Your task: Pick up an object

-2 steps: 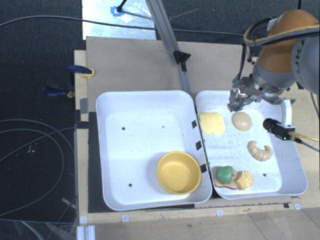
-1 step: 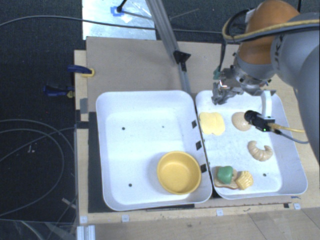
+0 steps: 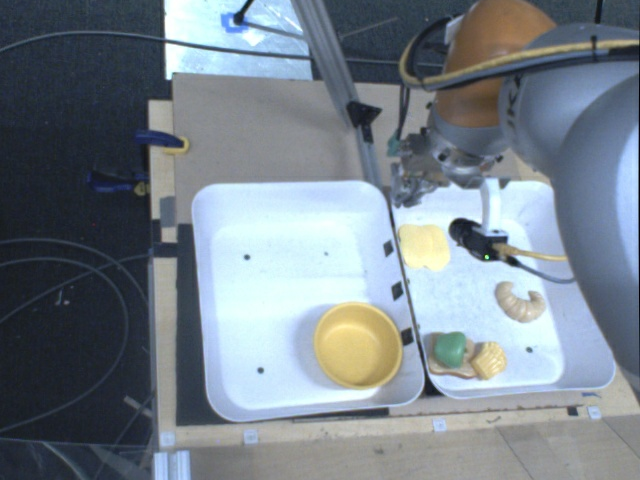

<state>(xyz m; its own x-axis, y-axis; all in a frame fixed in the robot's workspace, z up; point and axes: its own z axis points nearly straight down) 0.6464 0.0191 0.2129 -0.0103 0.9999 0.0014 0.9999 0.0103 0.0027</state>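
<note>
- Above the far left corner of the right bin, the claw of the grey arm hangs near the divide between the two bins; whether it is spread or pressed together cannot be told from this angle.
- Nothing can be seen between the claw's tips.
- Just beside the claw, toward the near edge, a pale yellow flat piece lies against the right bin's left wall.
- A croissant-shaped toy rests toward the middle of the right bin, well apart from the claw.
- At the right bin's near left corner, a green toy sits touching a small yellow ridged piece.
- A yellow bowl stands upright in the left bin, close to its near right corner.
- A black cylindrical fitting with a yellow cable juts from the arm over the right bin.
- Both bins sit side by side on the counter, a brown board.
</note>
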